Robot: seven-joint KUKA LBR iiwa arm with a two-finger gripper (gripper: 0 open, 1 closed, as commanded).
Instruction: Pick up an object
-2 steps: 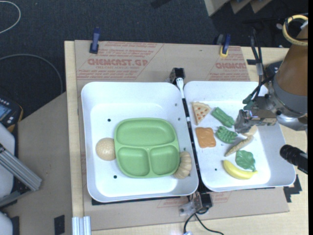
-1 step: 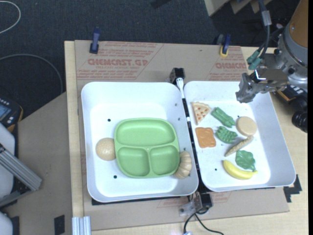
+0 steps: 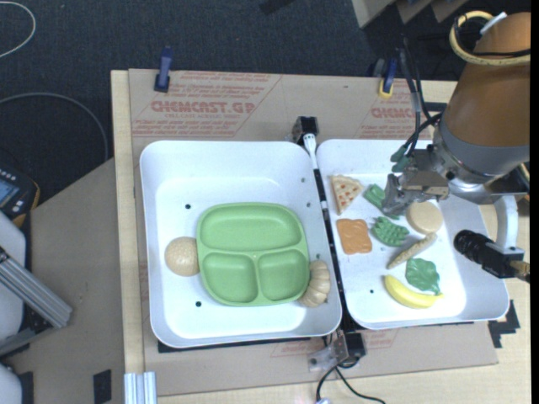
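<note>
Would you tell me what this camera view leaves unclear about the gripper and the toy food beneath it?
- Gripper: fingertips blurred, dark; open or shut unclear.
- Green piece beside it: partly covered by the gripper; contact unclear.
- Arm: cut off by the right edge.

This is a robotics lab or test bench, not a home. A brown board (image 3: 253, 108) printed with a maker's name serves as the work surface, held at its far edge by two blue clamps (image 3: 163, 71). Two shallow white bins (image 3: 160, 225) sit side by side on it, filled with toy food and a green divided plate (image 3: 251, 252). Loose cables (image 3: 17, 32) run over the dark carpet (image 3: 126, 15) at the far left. A large grey and orange robot arm (image 3: 493, 82) reaches in from the right.
</note>
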